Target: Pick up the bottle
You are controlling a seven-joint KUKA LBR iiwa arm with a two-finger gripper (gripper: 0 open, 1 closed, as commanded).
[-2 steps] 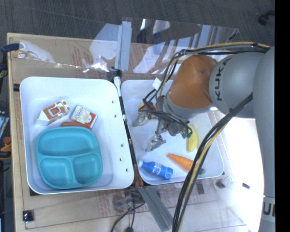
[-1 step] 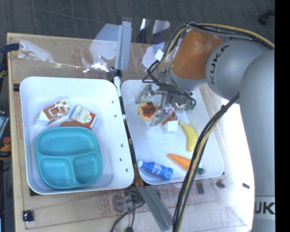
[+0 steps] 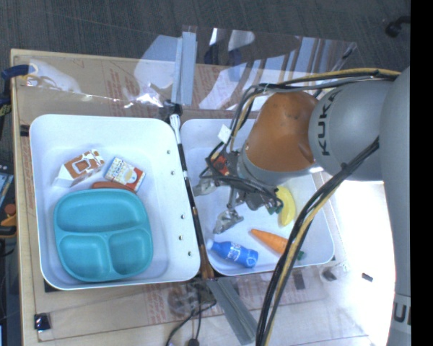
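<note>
Desk [image 3: 79,85]: light wooden surface with clear plastic sheeting taped along its far side, carrying two bins side by side.

Arm [image 3: 361,132]: grey KUKA arm with an orange band above the wrist, reaching in from the right and hanging over the right bin.

Left bin [image 3: 43,132]: shallow white plastic tray with rounded corners. Holds the teal plate, two small packets and a red-orange item.

Right bin [image 3: 202,139]: shallow white plastic tray, partly covered by the arm. Holds the bottle, the carrot and the banana.

Teal plate [image 3: 103,235]: three-compartment plastic dish, lying flat in the near half of the left bin.

Gripper [image 3: 229,220]: two-finger metal unit under the orange wrist, pointing down into the middle of the right bin. Fingers appear slightly apart with nothing between them.

Bottle [image 3: 234,253]: small blue plastic bottle with a white label, lying on its side by the near wall of the right bin. It sits just beside and nearer the camera than the fingers, not touching them.

Orange toy carrot [image 3: 269,241]: lying just right of the bottle.

Yellow toy banana [image 3: 286,205]: partly hidden under the wrist, beyond the carrot.

Orange-and-white packet [image 3: 81,166] and pale blue-and-orange packet [image 3: 124,172]: beyond the teal plate.
</note>
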